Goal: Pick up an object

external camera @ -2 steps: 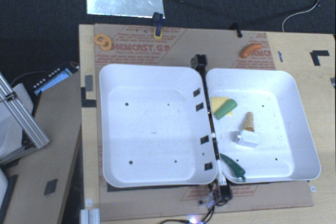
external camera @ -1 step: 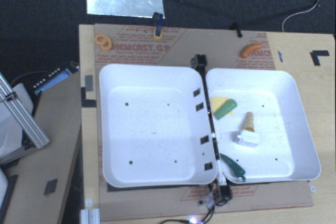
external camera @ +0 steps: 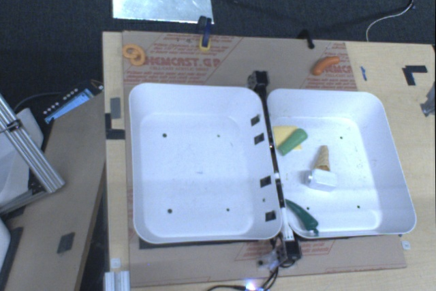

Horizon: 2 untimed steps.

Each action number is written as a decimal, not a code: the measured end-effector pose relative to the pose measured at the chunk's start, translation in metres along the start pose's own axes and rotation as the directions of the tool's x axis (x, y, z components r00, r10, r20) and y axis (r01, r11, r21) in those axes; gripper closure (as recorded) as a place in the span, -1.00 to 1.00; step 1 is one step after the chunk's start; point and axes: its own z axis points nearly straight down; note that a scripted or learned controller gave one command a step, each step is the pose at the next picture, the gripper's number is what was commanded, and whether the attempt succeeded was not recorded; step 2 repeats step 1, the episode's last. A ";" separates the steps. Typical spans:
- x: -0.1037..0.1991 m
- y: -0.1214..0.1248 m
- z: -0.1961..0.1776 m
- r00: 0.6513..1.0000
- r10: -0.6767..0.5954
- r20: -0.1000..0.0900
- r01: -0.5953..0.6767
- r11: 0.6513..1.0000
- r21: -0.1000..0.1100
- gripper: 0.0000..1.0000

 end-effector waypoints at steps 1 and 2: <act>-0.001 -0.023 -0.145 1.000 -0.004 0.010 0.004 1.000 -0.026 1.00; -0.001 -0.023 -0.145 1.000 -0.004 0.010 0.004 1.000 -0.026 1.00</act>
